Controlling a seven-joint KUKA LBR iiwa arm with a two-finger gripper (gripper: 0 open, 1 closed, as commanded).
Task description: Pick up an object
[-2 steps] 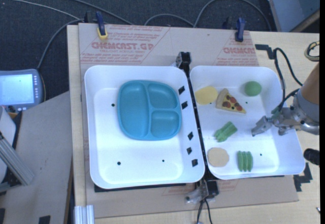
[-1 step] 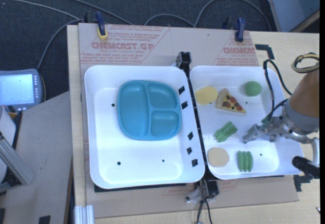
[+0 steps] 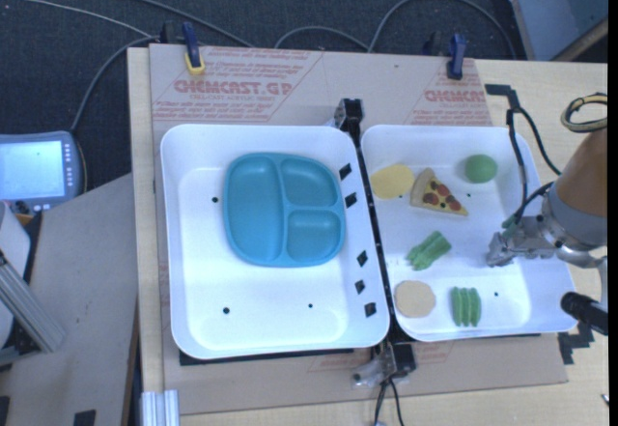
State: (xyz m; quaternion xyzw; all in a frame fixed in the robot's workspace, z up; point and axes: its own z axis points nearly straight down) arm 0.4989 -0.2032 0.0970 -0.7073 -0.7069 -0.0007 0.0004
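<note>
The right bin (image 3: 502, 136) holds several toy foods: a yellow disc (image 3: 391, 181), a pizza slice (image 3: 439, 194), a green ball (image 3: 480, 167), a leafy green piece (image 3: 428, 250), a tan round cookie (image 3: 415, 298) and a green bean pod (image 3: 466, 306). My gripper (image 3: 505, 248) hangs low over the right side of that bin, right of the leafy piece and below the green ball. Nothing shows between its fingertips.
The left bin (image 3: 193, 250) carries a blue divided plate (image 3: 285, 209). A black divider with clips runs between the bins (image 3: 362, 221). Cables trail along the right bin's far edge. A small screen (image 3: 37, 166) sits off the bench at left.
</note>
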